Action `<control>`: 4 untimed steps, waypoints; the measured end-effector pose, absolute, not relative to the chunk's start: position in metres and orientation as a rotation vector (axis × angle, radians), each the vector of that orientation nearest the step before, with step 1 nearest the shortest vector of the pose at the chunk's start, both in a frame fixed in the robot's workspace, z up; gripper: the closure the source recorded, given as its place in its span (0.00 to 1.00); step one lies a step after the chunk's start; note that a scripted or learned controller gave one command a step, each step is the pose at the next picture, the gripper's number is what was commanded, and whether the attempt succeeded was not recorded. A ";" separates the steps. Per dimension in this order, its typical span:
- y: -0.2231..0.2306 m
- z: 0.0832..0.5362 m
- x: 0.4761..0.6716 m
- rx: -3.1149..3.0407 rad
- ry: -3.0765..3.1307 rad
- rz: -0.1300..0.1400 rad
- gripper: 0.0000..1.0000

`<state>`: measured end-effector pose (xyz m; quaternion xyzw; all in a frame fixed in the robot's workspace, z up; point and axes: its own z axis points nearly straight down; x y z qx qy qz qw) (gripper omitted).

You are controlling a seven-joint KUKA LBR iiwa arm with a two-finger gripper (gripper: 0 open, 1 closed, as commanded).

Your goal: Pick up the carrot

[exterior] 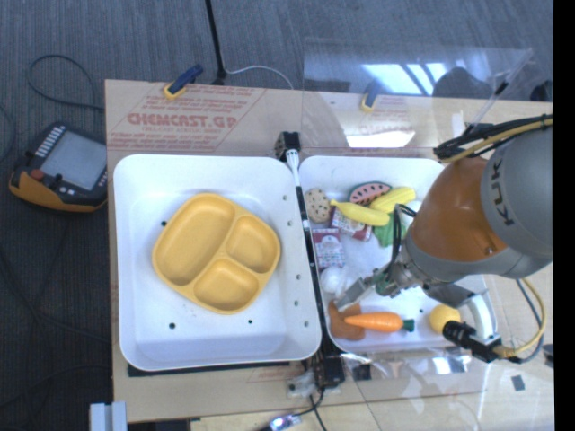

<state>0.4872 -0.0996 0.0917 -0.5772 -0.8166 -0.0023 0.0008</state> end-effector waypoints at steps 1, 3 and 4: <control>-0.137 0.092 0.491 -2.203 -2.248 -0.024 0.00; -0.118 0.093 0.493 -1.613 -2.729 -0.006 0.00; -0.137 0.092 0.492 -2.022 -2.419 -0.025 0.00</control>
